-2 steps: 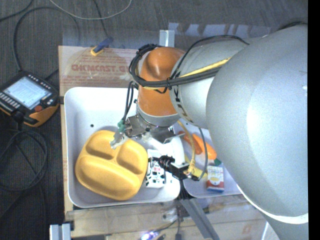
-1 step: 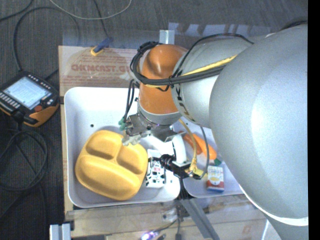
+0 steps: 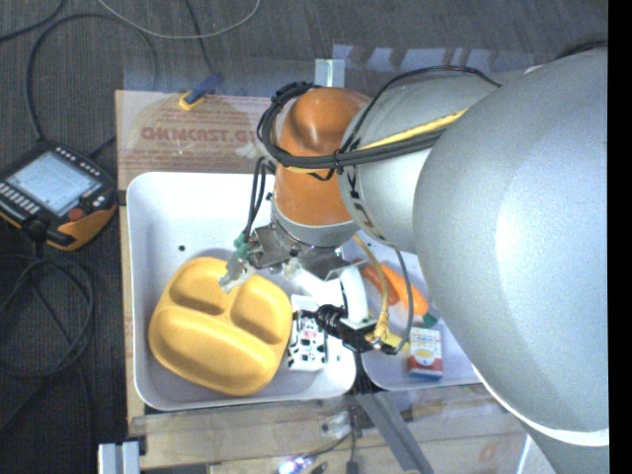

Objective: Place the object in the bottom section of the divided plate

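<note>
The yellow divided plate (image 3: 219, 326) is seen lying in the left bin (image 3: 158, 205), toward its near side, with three raised sections visible. The gripper (image 3: 259, 255) is positioned over the plate's far right edge, below the orange wrist band (image 3: 314, 151). Its fingers are masked by the wrist and cabling; whether they are parted or closed, and whether anything is held, cannot be told.

Which item is the object to be placed cannot be confirmed. The nearest candidate is a small black-and-white patterned carton (image 3: 308, 342), resting just beside the plate's right edge. It is judged light, fairly stiff and liable to dent under hard squeezing; a grasp across its narrow flat faces is advised.

In the right bin (image 3: 395, 375), an orange carrot-like item (image 3: 400, 286) and a small red-and-white box (image 3: 426, 354) are noted. Loose cables (image 3: 357, 336) hang directly over the patterned carton and are judged a snagging risk. The arm's bulk hides much of the right bin.
</note>
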You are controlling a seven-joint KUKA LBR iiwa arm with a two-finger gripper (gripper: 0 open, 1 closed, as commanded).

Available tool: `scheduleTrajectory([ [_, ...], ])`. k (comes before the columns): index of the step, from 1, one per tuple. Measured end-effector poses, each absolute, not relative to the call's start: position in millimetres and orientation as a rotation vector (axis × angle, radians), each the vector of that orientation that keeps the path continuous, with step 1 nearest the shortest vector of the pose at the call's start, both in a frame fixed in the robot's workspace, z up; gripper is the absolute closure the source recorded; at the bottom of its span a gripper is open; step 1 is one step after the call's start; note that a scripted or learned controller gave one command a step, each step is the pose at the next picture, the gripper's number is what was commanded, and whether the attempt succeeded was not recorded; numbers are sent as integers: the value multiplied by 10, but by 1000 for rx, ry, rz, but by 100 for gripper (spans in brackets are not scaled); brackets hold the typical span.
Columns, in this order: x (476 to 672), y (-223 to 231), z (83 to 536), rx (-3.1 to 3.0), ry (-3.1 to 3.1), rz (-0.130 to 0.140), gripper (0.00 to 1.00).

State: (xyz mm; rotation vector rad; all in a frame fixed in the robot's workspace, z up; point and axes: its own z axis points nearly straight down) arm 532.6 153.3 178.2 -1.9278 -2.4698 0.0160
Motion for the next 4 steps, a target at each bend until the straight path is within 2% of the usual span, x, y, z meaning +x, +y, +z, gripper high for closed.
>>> scheduleTrajectory([
  [1,5328,1524,1861,-1928,-2467,20,100],
  [2,5327,1524,1861,-1928,-2467,20,0],
  [3,5331,1514,1941,-1929,-2465,23,100],
  [4,5330,1514,1941,-1929,-2465,24,0],
])
